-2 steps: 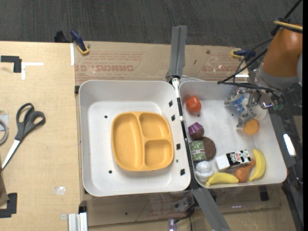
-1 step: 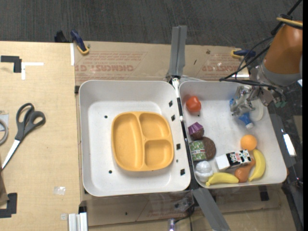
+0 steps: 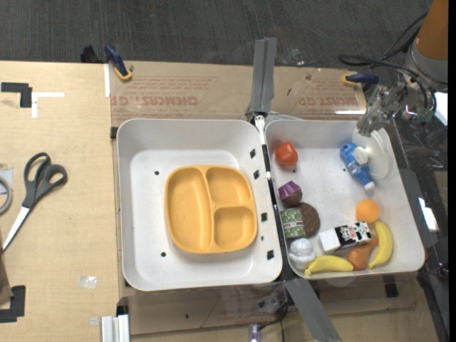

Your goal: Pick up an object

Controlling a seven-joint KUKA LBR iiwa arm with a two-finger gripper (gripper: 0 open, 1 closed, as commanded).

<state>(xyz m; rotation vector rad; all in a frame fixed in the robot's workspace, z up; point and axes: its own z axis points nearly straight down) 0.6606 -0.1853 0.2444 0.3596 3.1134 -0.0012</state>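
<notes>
My gripper (image 3: 373,114) hangs over the far right corner of the right bin (image 3: 324,135), with nothing visibly held. Just below it lie a blue bottle (image 3: 354,162) and a white rounded piece (image 3: 382,154). Further into the bin are a red fruit (image 3: 286,154), a purple piece (image 3: 290,192), a green can (image 3: 292,224) and a brown round object (image 3: 309,219). An orange (image 3: 368,211), a black-and-white carton (image 3: 346,236), a clear ball (image 3: 301,249) and two bananas (image 3: 329,265) (image 3: 385,244) crowd the near end.
The left bin (image 3: 135,191) holds a yellow divided plate (image 3: 211,209). Scissors (image 3: 35,184) lie on the bench at the far left. Blue clamps (image 3: 117,61) (image 3: 360,79) sit along the back edge. Cables run behind the arm at the upper right.
</notes>
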